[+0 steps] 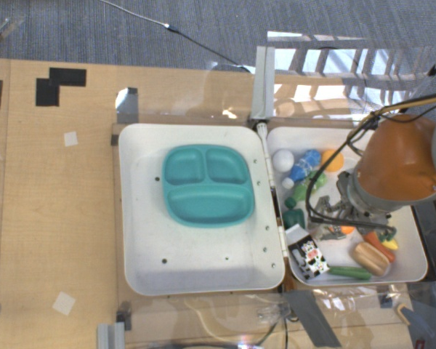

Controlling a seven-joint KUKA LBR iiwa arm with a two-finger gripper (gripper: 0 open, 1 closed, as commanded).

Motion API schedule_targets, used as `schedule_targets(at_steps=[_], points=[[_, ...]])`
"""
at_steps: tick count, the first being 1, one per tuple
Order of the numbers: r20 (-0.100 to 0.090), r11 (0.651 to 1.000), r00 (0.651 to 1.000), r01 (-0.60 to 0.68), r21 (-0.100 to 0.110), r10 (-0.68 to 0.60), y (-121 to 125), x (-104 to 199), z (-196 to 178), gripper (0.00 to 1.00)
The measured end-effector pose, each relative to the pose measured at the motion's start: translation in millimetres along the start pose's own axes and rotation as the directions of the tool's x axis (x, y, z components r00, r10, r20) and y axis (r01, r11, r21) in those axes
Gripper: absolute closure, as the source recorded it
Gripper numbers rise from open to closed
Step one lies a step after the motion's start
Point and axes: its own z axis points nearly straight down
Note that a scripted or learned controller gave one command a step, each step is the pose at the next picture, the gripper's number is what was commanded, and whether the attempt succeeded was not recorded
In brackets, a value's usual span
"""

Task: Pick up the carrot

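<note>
1. Parked low over the right bin, roughly at 6 o'clock from its middle: gripper, hanging off the arm that comes in from 3 o'clock.
2. Can't tell whether the gripper is wide or narrow. Too much cable and bracket in the way, and nothing clearly seen clamped in it.
3. Probably the carrot: a small orange sliver poking out right under the gripper, touching or just beside it. Mostly hidden, so only a guess. Not lifted as far as can be judged, so the pick doesn't look done.
4. Makes sense as a straight-down approach, since the carrot lies flat on the bin floor with toys crowding it: bun at 5 o'clock, green pod at 6, little box at 7.
5. Up at 11 o'clock in the same bin, a white ball with blue and green bits, well apart from the action.
6. Over in the left bin, a teal plate sitting in the middle, away from the arm.
7. Reading material: pretty much none. Black, white and coloured print on the box, too small to read. Black block marks on the counter at 10 o'clock, no letters.
</note>
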Motion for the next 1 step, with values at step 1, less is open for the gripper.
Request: schedule_targets(at_steps=[1], points=[[-0.012,0.809,0.809,0.587,-0.026,-0.587,-21.8,-2.3,-5.9,1.00]])
